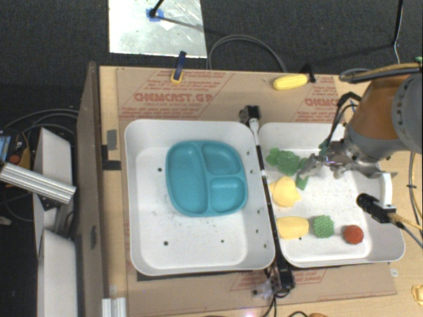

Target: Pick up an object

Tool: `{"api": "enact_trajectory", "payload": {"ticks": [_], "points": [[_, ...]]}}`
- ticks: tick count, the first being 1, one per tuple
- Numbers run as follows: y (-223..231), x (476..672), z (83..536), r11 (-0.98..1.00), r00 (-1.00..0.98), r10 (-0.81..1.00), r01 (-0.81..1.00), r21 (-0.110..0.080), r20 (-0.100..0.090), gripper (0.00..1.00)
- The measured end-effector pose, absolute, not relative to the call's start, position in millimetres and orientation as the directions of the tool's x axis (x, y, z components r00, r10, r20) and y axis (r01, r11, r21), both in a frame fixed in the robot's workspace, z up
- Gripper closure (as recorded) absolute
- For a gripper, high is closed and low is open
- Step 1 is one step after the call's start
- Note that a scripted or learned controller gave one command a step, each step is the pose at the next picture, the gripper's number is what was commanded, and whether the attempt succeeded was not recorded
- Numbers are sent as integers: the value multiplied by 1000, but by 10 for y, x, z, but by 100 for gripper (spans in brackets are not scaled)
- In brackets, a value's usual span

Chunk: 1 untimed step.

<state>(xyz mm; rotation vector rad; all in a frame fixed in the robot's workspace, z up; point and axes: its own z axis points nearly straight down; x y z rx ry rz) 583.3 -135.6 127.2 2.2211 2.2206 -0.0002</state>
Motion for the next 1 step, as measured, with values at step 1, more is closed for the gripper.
{"api": "enact_trajectory", "payload": {"ticks": [1], "points": [[-1489,5445,822,-1,1,1000,1000,-3,1,0]]}}
